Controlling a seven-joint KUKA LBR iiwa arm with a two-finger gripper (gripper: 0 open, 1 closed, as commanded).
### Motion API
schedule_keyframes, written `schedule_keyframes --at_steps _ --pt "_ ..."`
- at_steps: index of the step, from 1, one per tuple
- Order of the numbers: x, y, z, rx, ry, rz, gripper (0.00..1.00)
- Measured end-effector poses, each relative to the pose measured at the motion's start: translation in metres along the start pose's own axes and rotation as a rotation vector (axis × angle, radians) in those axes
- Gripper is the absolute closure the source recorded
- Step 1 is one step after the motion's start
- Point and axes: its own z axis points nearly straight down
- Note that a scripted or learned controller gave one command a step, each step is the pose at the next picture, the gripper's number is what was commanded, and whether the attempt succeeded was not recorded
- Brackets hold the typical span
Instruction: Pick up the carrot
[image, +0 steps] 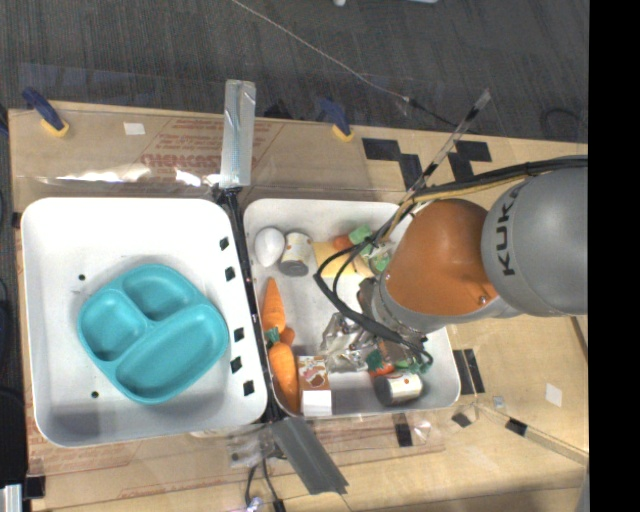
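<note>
Carrot (272, 312) lies just left of the gripper (347, 342), stiff, light, smooth-skinned. Best gripped across its thick middle. Whether the gripper is wide or narrow, I cannot tell.

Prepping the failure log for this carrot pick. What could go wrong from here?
1. The carrot lies along the right bin's left wall, so a finger may have no room on that side.
2. A second orange piece sits just below it, touching or nearly so; the wrong one could get grabbed.
3. The end effector hangs over clutter near a small box, which it could knock.
</note>
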Motion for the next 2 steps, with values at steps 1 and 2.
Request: schedule_keyframes --at_steps 1,2 --pt "-0.033 0.063 -0.092 0.001 -0.004 0.195 1.0" --pt "0.0 -0.014 -0.243 0.006 -0.005 -0.026 1.0"
